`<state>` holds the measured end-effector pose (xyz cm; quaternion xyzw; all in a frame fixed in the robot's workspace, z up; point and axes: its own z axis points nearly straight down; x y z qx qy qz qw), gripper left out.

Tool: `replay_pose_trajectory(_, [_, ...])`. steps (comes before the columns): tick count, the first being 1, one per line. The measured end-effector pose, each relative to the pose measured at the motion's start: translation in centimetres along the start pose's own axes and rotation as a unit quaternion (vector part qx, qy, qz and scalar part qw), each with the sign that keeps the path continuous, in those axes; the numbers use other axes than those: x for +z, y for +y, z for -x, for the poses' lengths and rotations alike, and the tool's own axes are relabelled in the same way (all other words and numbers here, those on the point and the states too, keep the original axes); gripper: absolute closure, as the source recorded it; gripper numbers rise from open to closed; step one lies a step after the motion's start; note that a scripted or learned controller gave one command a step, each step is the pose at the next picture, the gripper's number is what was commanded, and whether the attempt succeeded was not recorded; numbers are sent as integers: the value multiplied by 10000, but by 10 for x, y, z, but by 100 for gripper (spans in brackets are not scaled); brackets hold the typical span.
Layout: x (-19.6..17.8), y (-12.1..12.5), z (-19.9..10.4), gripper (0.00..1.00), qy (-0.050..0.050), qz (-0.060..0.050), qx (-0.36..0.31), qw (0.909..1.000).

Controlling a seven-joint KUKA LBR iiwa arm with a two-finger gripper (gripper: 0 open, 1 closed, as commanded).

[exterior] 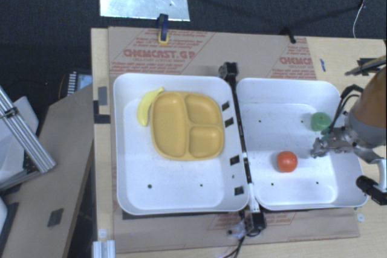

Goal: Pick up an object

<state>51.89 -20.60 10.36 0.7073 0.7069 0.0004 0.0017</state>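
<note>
A small orange-red ball (287,161) lies on the floor of the right bin (272,196), near its middle front. A green round object (320,121) rests further back and to the right in the same bin. The gripper (320,148) sits low in the right bin between the two, just right of the orange ball and below the green object. Nothing shows between its fingers. The arm's orange band and grey body come in from the right edge.
The left bin (130,190) holds a yellow divided plate (185,125) with a banana (145,107) along the plate's upper left edge. A black divider with clips runs between the bins. Cardboard lies under both bins.
</note>
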Motion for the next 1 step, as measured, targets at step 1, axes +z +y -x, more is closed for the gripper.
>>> replay_pose_trajectory(1, [-51, 8, -8, 100, 0, 13, -27, 10000])
